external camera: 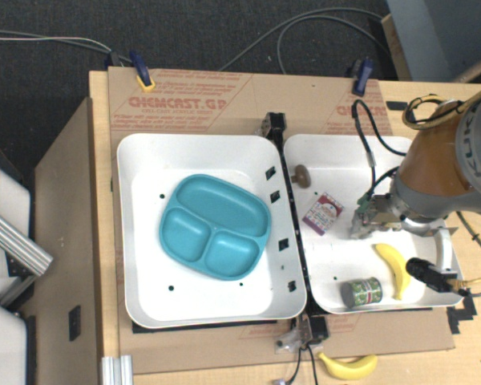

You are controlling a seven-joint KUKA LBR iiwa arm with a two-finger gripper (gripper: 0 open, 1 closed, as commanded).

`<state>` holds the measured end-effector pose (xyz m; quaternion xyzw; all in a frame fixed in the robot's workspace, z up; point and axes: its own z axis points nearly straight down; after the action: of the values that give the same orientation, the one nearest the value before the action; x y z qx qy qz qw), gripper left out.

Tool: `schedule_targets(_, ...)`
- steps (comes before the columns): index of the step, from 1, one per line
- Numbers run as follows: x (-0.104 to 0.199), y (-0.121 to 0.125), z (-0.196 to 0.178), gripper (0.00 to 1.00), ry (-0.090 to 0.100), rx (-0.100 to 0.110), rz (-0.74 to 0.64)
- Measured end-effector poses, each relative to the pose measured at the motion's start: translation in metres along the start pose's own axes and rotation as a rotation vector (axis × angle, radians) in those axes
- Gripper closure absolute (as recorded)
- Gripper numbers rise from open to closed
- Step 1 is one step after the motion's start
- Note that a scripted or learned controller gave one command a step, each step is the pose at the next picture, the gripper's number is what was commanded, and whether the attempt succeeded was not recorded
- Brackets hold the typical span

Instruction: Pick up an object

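My gripper hangs low in the right bin, between a purple and white packet to its left and a yellow banana just below and to its right. A green can lies on its side near the bin's front wall. A small brown lump sits near the bin's back left corner. I see nothing held under the gripper.
The left bin holds a teal divided plate. A second banana lies outside the bins on the bench's front edge. Blue clamps hold the cardboard at the back.
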<state>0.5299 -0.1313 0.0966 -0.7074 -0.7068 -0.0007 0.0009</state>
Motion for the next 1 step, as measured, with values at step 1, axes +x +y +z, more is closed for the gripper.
schedule_targets(1, -0.0009, 0.0061, -0.0626, 1.0, -0.004, -0.006, -0.003)
